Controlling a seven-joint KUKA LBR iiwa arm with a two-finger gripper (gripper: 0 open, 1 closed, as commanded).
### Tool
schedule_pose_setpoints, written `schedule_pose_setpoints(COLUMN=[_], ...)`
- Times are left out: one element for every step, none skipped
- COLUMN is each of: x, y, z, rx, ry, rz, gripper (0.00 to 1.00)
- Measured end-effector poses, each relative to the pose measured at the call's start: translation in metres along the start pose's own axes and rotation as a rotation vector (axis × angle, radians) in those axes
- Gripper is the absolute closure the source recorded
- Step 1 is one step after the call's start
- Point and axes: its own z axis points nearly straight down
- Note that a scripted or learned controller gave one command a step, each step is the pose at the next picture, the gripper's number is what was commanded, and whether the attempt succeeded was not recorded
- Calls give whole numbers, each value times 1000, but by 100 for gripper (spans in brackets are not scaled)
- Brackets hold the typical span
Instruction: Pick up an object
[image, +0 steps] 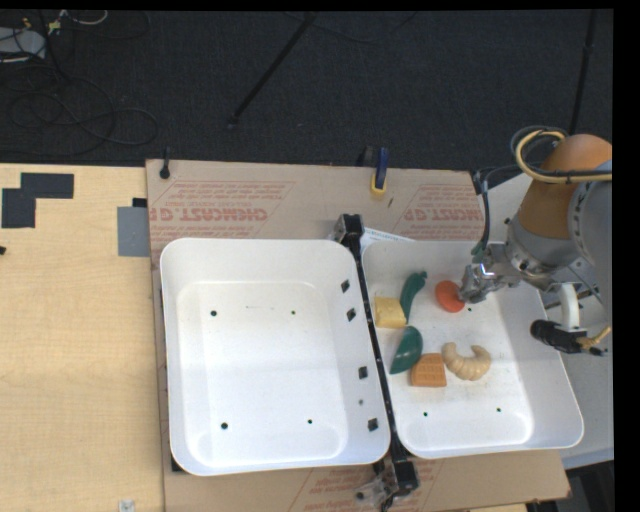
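Observation:
The right bin (540, 420) holds several small objects: a red piece (448, 295), two teal-green pieces (413, 289) (407, 349), a yellow block (389, 313), an orange block (428, 371) and a cream curved piece (467, 361). My gripper (474, 289) hangs low over the bin's upper right part, right beside the red piece and touching or nearly touching its right side. Nothing is seen between its fingers.
The left bin (180, 300) lies beside the right one, joined along a black clipped divider (362, 330). Both rest on a cardboard sheet (250, 205) on the wooden bench. A blue and yellow clamp (379, 172) sits at the cardboard's far edge.

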Motion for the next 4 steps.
schedule_pose_setpoints(x=[-2, -3, -2, 0], y=[-82, -63, -12, -2], z=[-2, -69, -96, -44], rx=[0, -1, -1, 9], ry=[0, -1, -1, 2], rz=[4, 2, 1, -1], gripper=[100, 100, 100, 100])
